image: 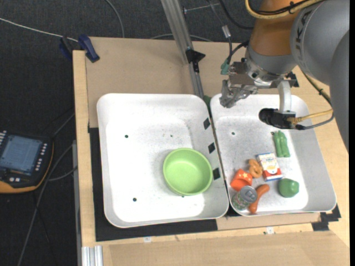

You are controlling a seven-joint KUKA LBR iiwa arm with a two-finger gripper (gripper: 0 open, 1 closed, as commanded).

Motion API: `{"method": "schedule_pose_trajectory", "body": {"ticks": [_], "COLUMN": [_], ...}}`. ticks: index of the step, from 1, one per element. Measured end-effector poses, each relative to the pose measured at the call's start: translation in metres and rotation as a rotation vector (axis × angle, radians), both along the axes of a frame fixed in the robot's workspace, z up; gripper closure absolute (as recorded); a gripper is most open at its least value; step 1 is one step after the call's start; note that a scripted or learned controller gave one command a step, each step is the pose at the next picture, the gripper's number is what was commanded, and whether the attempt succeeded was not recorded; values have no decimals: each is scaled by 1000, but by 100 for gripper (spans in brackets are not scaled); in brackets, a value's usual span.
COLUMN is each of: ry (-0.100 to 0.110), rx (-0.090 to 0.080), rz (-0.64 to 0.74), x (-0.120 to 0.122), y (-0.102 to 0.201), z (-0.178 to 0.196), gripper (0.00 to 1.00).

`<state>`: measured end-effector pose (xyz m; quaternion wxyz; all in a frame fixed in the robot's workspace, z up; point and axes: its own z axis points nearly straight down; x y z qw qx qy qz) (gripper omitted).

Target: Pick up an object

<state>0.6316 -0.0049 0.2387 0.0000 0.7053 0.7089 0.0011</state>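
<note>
My gripper hangs over the far left corner of the right bin, well above its floor, with nothing seen between its fingers. The task's objects lie in a heap at that bin's near end: a green pepper-like piece, a small white and orange carton, an orange pretzel-shaped piece, a red piece, a grey round lid or can, an orange carrot-like piece and a round green piece. The gripper is far from all of them.
A light green bowl sits in the left bin near its right wall. A metal pole slants up behind the bins. A black camera-like part hangs off the arm over the right bin. A handheld pendant lies at far left.
</note>
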Motion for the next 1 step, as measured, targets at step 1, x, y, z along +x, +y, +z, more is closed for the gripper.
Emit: {"method": "schedule_pose_trajectory", "body": {"ticks": [1], "ry": [1], "rx": [0], "rz": [0], "x": [2], "y": [54], "z": [9], "gripper": [100]}}
